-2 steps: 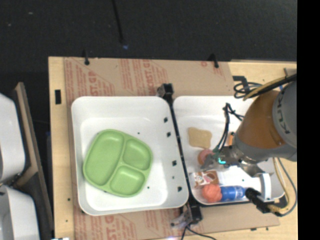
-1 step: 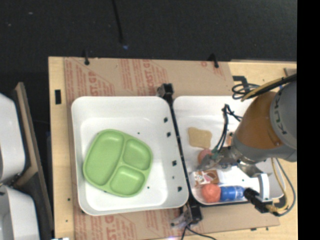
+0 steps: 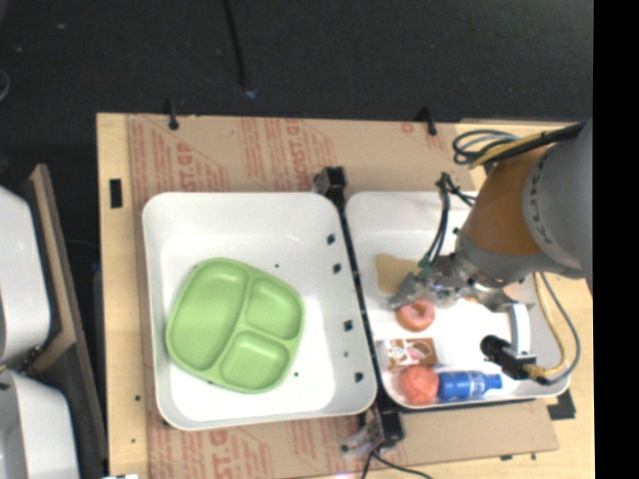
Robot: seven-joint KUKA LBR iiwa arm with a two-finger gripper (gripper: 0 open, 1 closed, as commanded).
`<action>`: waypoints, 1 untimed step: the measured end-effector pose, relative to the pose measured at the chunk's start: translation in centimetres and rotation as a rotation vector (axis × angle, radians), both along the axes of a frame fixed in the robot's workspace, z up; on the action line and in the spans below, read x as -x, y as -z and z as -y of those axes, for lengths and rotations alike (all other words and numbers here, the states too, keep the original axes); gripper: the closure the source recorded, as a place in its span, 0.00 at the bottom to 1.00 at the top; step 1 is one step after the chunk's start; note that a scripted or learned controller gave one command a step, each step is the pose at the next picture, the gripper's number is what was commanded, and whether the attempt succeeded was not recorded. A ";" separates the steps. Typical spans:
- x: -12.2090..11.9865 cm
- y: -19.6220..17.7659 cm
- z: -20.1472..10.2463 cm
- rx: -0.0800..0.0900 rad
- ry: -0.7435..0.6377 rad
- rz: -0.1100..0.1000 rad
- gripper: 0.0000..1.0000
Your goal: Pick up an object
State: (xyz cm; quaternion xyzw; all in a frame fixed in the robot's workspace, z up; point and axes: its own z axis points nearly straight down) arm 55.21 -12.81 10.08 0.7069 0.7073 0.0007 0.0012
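Observation:
My gripper [image 3: 417, 292] hangs low over the right bin [image 3: 399, 213], at its middle left. Directly below it, on the side nearer the camera, lies a pink ring-shaped object [image 3: 416, 316], partly covered by the gripper's tip. Whether they touch cannot be made out. A tan flat piece [image 3: 392, 268] lies just behind the gripper. Along the front of the bin sit a small brown and white packet [image 3: 410, 350], a red round object [image 3: 418, 384] and a blue bottle [image 3: 467, 384] lying on its side.
The left bin [image 3: 160, 228] holds a green divided plate [image 3: 235, 324]. A black divider rail [image 3: 351, 287] runs between the two bins. The arm's grey body [image 3: 539, 213] covers the right bin's far right part.

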 end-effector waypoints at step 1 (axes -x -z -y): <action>-11.2 0.0 -2.5 0.000 -0.003 0.000 0.00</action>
